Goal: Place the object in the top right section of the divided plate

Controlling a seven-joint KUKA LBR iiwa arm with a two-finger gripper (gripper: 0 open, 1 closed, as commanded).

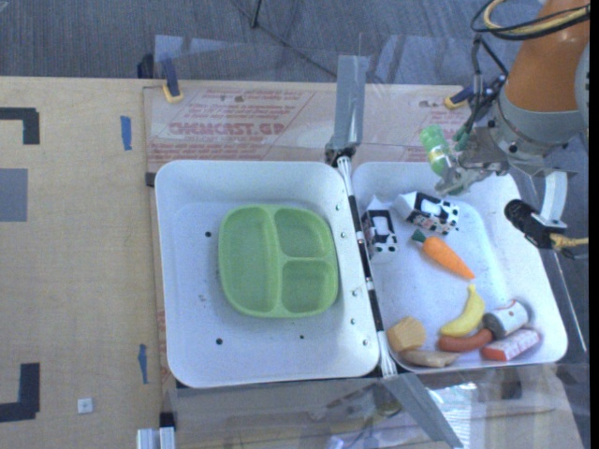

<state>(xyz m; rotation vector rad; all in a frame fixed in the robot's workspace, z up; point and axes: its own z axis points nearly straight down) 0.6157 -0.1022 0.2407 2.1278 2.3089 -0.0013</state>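
The light green divided plate (278,260) lies in the left bin (187,325); all its sections are bare, including the top right one (305,233). My gripper (447,169) hangs over the far edge of the right bin (524,251), well to the right of the plate. A small pale green object (433,147) sits up between its fingers, lifted off the bin floor, and the gripper looks shut on it. The grey and orange arm (547,54) comes in from the upper right.
On the right bin's floor lie two black-and-white blocks (381,231) (433,213), a carrot (448,256), a banana (465,315), a sausage (463,340), a bread piece (407,333) and a red-and-white can (512,345). A metal divider rail (360,251) separates the bins.
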